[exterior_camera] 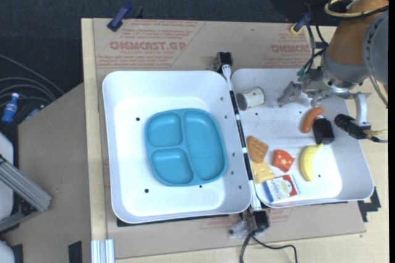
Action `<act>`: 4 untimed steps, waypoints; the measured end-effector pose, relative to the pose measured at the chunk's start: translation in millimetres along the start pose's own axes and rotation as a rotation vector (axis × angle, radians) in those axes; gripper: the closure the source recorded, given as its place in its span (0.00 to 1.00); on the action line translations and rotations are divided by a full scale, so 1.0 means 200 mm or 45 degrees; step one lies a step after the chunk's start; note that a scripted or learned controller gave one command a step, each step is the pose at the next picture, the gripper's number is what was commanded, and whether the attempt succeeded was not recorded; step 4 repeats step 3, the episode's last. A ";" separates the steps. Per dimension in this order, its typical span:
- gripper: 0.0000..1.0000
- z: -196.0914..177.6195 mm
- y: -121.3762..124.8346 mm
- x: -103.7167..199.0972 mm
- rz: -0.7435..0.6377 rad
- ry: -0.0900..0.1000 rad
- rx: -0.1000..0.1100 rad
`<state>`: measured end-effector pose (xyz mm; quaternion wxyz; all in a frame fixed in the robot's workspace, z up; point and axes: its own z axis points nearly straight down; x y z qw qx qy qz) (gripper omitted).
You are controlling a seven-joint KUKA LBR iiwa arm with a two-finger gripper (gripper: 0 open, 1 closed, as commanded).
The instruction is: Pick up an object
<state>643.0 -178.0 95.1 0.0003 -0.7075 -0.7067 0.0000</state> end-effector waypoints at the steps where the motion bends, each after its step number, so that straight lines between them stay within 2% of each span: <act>1: 0.00 0.05 0.12 -0.02 -0.003 -0.001 -0.002; 4: 0.00 0.05 0.12 -0.07 -0.002 -0.002 -0.003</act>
